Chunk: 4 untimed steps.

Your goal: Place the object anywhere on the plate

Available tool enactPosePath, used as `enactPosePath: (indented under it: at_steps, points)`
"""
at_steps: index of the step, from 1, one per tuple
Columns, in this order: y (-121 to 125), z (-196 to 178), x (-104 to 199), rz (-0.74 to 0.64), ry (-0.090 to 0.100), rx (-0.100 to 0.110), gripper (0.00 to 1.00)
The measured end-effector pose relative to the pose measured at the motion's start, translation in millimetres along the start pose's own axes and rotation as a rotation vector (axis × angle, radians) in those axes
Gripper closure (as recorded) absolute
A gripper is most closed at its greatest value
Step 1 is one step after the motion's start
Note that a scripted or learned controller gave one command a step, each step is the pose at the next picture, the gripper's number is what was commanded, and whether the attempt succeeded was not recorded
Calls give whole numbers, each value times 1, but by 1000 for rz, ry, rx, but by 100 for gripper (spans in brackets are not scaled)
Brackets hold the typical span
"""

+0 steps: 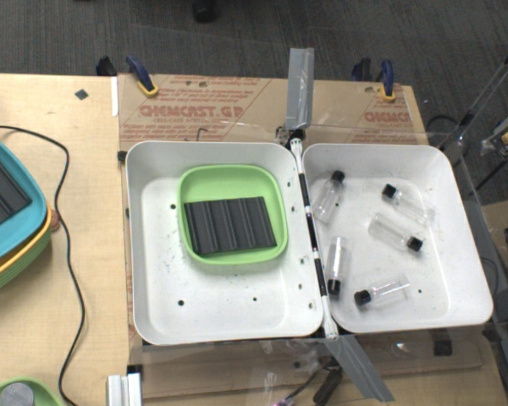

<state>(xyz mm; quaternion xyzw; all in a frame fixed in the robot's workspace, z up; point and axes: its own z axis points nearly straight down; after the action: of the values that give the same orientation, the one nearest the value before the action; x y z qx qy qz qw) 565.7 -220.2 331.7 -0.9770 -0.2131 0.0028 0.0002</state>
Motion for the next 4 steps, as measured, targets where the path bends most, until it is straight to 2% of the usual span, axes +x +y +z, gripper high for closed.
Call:
enactPosePath:
  at_steps: [1, 2, 3, 4]
  points:
    - [0, 34, -3, 216, -1, 3, 0]
    - [-3, 59, -10, 229, -1, 2, 0]
    - [-12, 37, -30, 232, 1, 2, 0]
    - [-16, 59, -38, 232, 0, 2, 0]
